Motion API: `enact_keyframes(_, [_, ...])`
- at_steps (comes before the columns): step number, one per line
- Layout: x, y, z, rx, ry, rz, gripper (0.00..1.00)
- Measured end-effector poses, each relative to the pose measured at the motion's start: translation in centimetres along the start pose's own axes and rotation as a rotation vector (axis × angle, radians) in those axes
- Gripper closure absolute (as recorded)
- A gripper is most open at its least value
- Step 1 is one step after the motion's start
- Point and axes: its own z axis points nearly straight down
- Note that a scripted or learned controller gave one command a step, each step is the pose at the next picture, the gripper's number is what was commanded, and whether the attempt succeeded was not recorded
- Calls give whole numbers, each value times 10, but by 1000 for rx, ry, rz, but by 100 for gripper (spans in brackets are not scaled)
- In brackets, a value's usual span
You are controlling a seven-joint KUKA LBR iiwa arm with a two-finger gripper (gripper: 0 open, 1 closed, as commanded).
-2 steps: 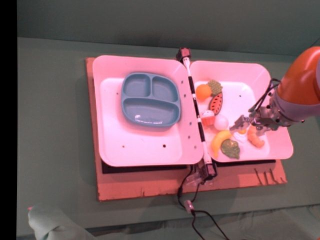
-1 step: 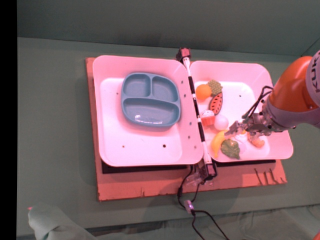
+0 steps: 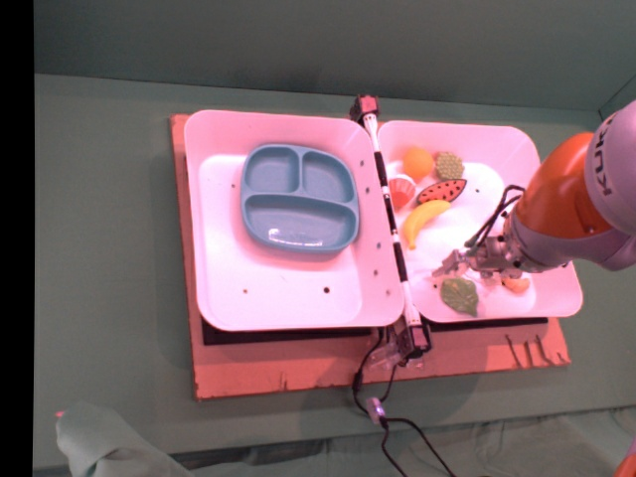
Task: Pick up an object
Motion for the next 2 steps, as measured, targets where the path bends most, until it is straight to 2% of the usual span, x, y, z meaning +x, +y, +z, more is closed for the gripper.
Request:
enact_keyframes(1, [-3,4,2,2,3,-2,0])
enact_keyframes(2, [-5,9,-12,-14,-5,3,100])
